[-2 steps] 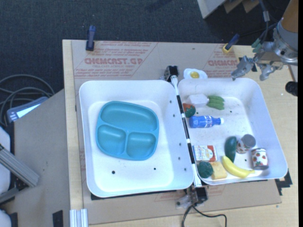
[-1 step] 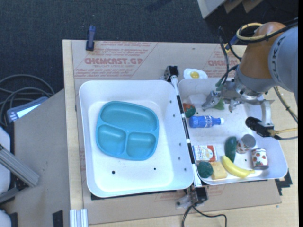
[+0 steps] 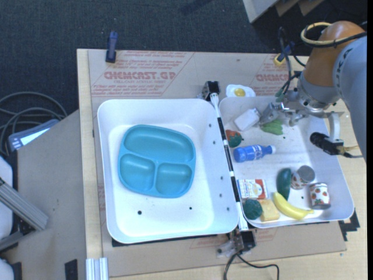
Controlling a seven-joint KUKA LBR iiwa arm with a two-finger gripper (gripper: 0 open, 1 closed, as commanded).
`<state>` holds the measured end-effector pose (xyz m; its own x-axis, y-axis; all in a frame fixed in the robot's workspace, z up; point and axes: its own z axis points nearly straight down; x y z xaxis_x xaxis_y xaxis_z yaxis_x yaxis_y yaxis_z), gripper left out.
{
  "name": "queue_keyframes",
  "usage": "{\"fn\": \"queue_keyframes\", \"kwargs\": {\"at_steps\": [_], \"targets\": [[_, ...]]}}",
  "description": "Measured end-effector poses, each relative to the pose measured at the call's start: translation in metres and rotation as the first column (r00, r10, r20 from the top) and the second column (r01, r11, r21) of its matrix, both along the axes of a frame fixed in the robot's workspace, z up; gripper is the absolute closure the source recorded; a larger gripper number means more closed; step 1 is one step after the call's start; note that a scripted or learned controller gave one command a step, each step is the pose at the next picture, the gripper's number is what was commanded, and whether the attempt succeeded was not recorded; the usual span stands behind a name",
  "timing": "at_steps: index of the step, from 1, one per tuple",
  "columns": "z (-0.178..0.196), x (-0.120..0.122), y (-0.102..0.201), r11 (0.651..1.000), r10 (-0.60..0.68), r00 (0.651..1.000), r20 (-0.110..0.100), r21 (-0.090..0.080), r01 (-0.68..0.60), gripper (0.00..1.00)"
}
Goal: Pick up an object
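- Two shallow white bins sit side by side on the bench (image 3: 145, 69); left bin (image 3: 111, 174) carries a blue divided tray (image 3: 156, 160).
- Right bin (image 3: 335, 174) holds the clutter: blue bottle (image 3: 252, 153) lying on its side near the bin's left wall, white block (image 3: 246, 120) above it, small red-and-green item (image 3: 233, 139) against the divider.
- Lower part of right bin: banana (image 3: 293, 207), dark green vegetable (image 3: 284, 182), small can (image 3: 303, 175), red-spotted cup (image 3: 319, 195), red-and-white packet (image 3: 252, 188), yellow block (image 3: 268, 210).
- Arm reaches in from the right; claw (image 3: 280, 113) is low in the right bin's upper part, just over a green leafy object (image 3: 272, 127).
- Claw state: cannot tell, fingertips blurred against the object.
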<state>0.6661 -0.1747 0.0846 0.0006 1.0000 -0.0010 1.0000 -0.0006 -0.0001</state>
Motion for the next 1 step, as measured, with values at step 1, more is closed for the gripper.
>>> {"fn": "queue_keyframes", "kwargs": {"at_steps": [1], "targets": [[0.0157,0.0038,0.0004,1.0,0.002,1.0,0.012,-0.003,-0.002,1.0]]}}
